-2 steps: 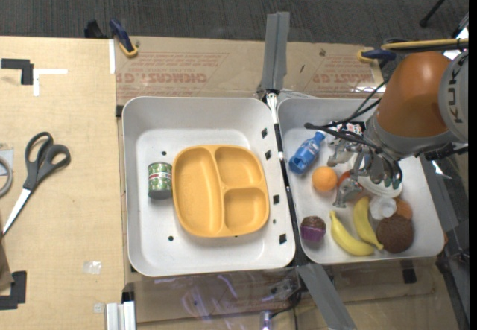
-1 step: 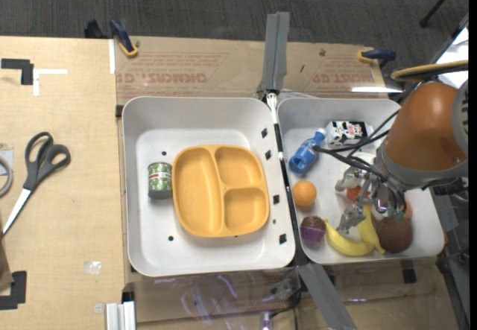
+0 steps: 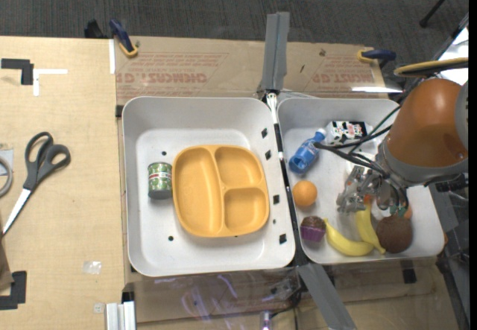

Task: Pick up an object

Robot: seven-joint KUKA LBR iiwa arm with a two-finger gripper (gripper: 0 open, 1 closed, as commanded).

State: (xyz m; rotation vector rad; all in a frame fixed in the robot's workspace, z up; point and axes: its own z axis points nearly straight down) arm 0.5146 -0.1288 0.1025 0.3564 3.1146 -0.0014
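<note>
The right bin holds a blue bottle, an orange, a purple-topped small object, a yellow banana, a brown round fruit and a black-and-white package. My gripper hangs low in this bin, just above the banana and to the right of the orange. Its metal fingers point down toward the banana's upper end. Nothing visibly sits between them. The orange-banded arm covers the bin's right side.
The left bin carries a yellow divided plate and a small green can. Scissors lie on the wooden bench at far left. A grey divider bar runs between the bins at the back.
</note>
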